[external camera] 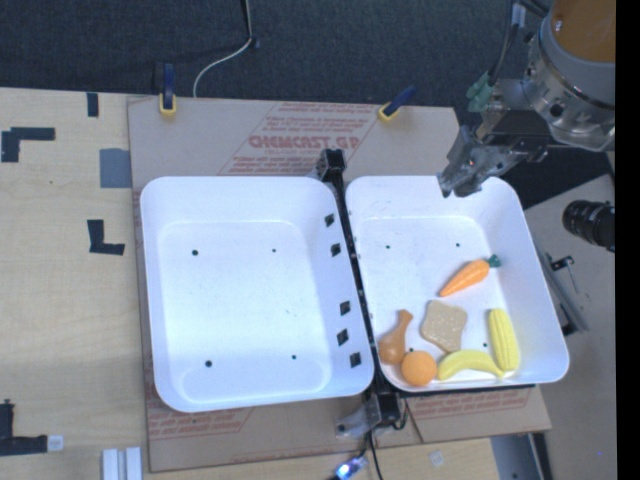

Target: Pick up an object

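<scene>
Hovering above the far right corner of the right bin (520, 218), the gripper (462, 180) hangs clear of everything in it, with nothing between its tips; whether the claw is wide or narrow I cannot tell, because the tips read as 1 dark blur from this angle. The arm (580, 38) comes in from the right and sits high, which suits a program that starts each try from a safe height before dropping. All 6 toy foods are bunched in the near right part of that bin, well apart from the gripper: a carrot (467, 277) lying at a slant, a slice of bread (444, 325) just below it, a corn cob (503, 339) standing lengthwise beside the right wall, a banana (468, 365) curved along the near rim, an orange ball (419, 369) touching the banana's left end, and a drumstick (396, 338) against the divider side. They likely slid together there because the bin floor curves up at its edges. The left bin (160, 218) holds no objects that I can see. Judging by this, no pick has begun. The carrot looks the easiest target, since it lies somewhat apart from the rest; the ball, banana and bread crowd each other and could be nudged rather than grasped.
</scene>
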Tool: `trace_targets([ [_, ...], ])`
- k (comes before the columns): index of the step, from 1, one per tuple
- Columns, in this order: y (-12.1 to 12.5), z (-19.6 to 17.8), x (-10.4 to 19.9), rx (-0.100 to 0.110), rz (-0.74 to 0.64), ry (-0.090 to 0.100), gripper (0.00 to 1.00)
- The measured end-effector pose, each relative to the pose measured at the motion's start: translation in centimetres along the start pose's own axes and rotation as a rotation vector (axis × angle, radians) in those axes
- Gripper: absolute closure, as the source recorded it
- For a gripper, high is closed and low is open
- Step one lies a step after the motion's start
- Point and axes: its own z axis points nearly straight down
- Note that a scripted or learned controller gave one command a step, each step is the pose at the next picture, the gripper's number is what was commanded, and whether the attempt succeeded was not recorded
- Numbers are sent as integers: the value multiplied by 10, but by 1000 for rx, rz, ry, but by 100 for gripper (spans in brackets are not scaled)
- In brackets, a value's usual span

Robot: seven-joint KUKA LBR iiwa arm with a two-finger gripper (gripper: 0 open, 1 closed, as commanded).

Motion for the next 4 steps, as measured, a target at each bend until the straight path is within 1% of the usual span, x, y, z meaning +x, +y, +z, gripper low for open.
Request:
trace_targets([
  [1,0,1,0,1,0,0,0],
  [2,0,-10,0,1,-1,-1,100],
  [3,0,-9,0,2,-1,-1,0],
  [4,1,-19,1,2,-2,-1,100],
])
